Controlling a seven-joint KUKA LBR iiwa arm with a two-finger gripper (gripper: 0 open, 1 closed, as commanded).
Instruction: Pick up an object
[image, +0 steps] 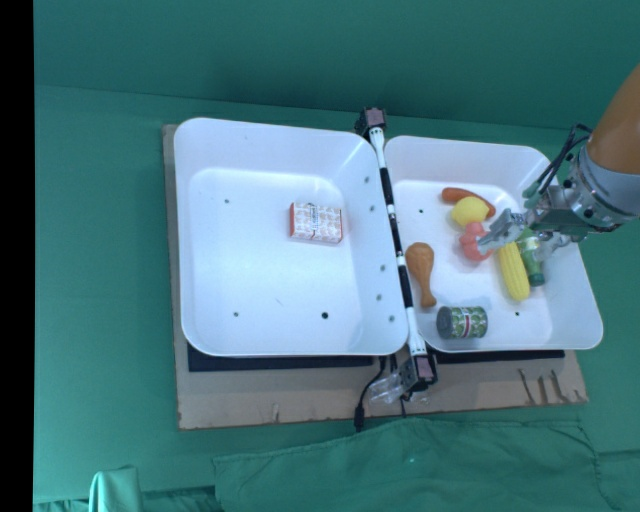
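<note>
From the camera view above the table (120, 250), the hand (508, 232) sits low over the right bin (575, 320), reaching in from the right edge, the orange-banded arm (620, 130) trailing behind it. Whether the hand is apart or together cannot be told: its tip is a pale blur against the toys.

Right at the tip lies a pink-red toy (472, 243), touching or nearly so; no thing shows clearly clamped in the hand. Just above the tip are a yellow lemon-like fruit (468, 211) and an orange carrot-like piece (462, 195). Just below the hand lies a corn cob (513, 272), with a small green bottle (533, 262) beside it, partly under the wrist. Further from the hand, toward the bins' divider, rests a chicken drumstick (421, 268), and below that a green-labelled can (462, 322) on its side. Well away, in the left bin (210, 310), lies a small orange box (316, 222).

By my judgement the task is at the approach or grasp stage: the hand is down among the objects, nothing is lifted yet, and securing and raising one remains.
</note>
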